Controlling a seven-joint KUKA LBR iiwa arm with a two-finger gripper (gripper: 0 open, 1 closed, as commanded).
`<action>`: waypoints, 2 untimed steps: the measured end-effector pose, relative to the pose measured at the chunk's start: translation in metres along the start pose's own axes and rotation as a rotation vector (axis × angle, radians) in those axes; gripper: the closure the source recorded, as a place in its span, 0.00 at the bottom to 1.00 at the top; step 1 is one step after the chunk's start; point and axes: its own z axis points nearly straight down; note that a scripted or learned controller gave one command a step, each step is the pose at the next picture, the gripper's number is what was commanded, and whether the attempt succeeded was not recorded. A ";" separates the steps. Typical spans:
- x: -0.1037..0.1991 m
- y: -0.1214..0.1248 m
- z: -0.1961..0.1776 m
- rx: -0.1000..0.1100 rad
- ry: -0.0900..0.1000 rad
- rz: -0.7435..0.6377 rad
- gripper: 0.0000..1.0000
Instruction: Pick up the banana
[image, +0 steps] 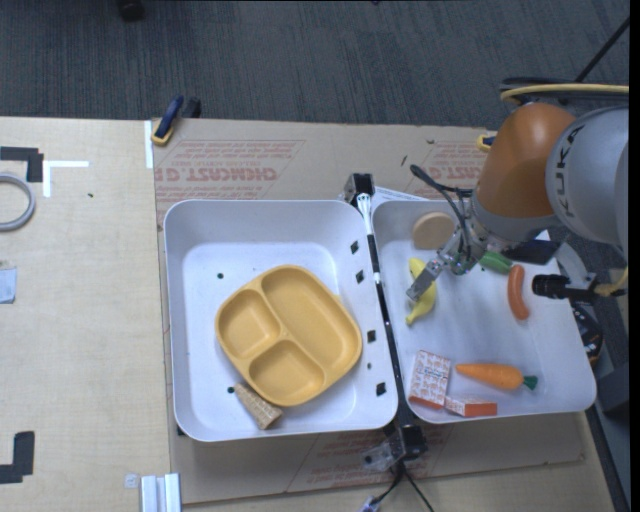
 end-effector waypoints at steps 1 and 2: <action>-0.001 0.000 -0.010 -0.002 -0.003 0.004 1.00; 0.034 0.061 -0.100 -0.001 -0.002 -0.004 1.00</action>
